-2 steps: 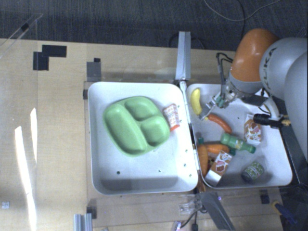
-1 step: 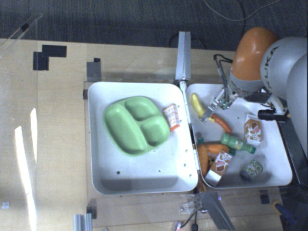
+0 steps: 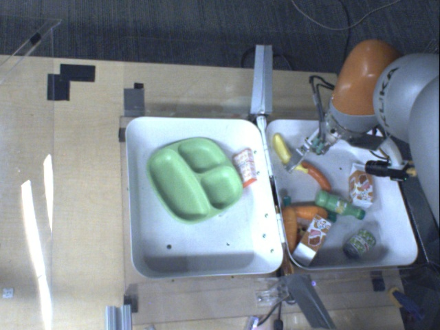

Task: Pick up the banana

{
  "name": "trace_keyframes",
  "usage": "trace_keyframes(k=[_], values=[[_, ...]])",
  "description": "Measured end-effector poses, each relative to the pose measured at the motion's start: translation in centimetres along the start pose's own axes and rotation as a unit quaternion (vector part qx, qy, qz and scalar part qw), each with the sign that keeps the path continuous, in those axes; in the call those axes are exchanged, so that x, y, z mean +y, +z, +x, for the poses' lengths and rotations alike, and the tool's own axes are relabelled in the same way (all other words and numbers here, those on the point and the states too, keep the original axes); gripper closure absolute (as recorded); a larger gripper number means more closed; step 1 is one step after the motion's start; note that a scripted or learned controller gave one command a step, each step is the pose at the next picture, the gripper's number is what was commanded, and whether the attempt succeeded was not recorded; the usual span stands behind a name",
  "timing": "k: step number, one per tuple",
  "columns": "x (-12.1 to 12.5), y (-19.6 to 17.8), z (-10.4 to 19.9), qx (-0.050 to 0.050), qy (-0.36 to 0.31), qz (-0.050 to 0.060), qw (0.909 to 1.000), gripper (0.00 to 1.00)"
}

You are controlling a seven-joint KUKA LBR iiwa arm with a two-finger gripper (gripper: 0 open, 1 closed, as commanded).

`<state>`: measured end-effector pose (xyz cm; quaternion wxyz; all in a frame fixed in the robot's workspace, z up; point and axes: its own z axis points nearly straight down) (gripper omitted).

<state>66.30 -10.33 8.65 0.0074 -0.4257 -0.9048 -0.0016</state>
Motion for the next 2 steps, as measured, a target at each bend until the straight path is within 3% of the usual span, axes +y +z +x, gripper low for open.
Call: trace_keyframes(k=[1,2], values=[[0.3,-1.0,-0.2,-0.007,0.000,-0.006,1.0000,1.00],[3.4,-11.4,4.8,-0.007,0.140,-0.004,0.9902,1.00]])
